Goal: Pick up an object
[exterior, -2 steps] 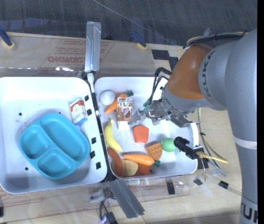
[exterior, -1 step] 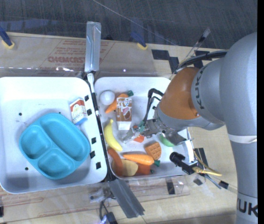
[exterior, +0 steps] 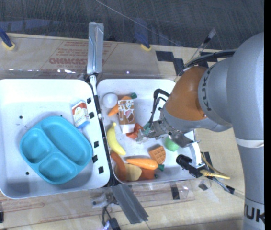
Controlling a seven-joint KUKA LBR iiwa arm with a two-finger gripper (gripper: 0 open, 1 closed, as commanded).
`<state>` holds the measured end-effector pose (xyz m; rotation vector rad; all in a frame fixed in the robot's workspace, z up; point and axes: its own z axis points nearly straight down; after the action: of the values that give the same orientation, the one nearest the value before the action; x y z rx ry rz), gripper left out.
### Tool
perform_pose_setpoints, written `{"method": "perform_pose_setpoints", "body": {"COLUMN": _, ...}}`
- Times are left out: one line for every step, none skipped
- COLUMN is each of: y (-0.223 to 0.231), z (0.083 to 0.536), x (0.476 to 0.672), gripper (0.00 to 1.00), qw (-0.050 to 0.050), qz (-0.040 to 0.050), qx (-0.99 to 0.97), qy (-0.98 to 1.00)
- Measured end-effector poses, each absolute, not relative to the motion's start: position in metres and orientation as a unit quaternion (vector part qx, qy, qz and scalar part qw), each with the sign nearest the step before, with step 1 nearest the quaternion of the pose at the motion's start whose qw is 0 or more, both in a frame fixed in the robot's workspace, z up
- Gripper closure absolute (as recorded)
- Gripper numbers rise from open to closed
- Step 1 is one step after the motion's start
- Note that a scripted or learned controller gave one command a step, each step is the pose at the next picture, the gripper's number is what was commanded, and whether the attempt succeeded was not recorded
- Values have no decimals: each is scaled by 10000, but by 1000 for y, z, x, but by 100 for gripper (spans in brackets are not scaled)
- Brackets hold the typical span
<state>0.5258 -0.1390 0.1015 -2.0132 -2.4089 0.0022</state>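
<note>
The claw hangs low in the right bin, just over a small red piece; its state cannot be told. Banana, carton and carrot crowd close, so a descent could nudge neighbours and miss.

A blue divided tray lies in the left bin, toward six o'clock. A small red and white carton sits just beside it at one o'clock.
</note>
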Motion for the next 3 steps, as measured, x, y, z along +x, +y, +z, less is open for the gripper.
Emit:
{"method": "perform_pose_setpoints", "body": {"y": -139, "z": 101, "x": 526, "gripper": 0, "qw": 9, "qz": 7, "qx": -6411, "qy": -7674}}
{"method": "perform_pose_setpoints", "body": {"y": -111, "z": 92, "x": 581, "gripper": 0, "qw": 8, "qz": 4, "qx": -6122, "qy": -7907}}
{"method": "perform_pose_setpoints", "body": {"y": -111, "z": 101, "x": 581, "gripper": 100, "qw": 16, "qz": 7, "qx": -6109, "qy": -7917}}
